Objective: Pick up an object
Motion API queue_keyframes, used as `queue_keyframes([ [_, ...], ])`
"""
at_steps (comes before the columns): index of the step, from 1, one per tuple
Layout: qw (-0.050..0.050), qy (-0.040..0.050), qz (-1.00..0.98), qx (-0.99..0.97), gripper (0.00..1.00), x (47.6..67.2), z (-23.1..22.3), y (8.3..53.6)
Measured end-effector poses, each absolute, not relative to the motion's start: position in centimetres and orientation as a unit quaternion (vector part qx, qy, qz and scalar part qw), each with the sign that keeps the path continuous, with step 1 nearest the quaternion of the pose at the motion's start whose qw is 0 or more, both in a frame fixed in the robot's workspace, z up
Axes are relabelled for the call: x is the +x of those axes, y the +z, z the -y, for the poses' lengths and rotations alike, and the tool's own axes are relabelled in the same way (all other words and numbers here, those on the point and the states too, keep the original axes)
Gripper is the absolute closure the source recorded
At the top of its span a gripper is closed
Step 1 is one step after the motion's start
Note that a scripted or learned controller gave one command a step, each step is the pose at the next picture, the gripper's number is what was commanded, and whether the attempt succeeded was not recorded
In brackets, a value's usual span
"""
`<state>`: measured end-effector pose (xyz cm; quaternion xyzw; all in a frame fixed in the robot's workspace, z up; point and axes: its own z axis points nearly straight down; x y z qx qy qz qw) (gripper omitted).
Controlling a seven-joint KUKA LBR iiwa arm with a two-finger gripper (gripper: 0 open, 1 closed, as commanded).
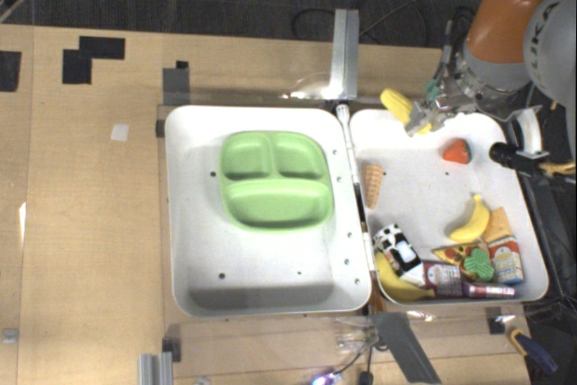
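Note:
My gripper (421, 118) hangs over the back left part of the right bin (424, 167), below the orange-banded wrist. Right at its tip, on its left side, is a small yellow object (395, 102) near the bin's back rim; I cannot tell whether it is gripped or only touched. In the same bin lie a red-orange piece (456, 151), an ice cream cone (372, 183), a banana (472, 221), a black-and-white cow toy (394, 241) and a second banana (401, 284).
A green divided plate (273, 178) lies in the left bin (194, 221). A heap of small packages and a green toy (480, 266) crowds the right bin's front right corner. A metal post (346, 50) stands behind the rim between the bins.

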<state>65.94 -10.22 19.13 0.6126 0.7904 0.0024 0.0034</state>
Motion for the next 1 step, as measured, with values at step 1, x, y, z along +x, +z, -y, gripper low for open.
queue_keyframes([
  [1, 0.002, 0.0022, -0.685, 0.728, 1.0, 67.01, 6.28, 18.65],
])
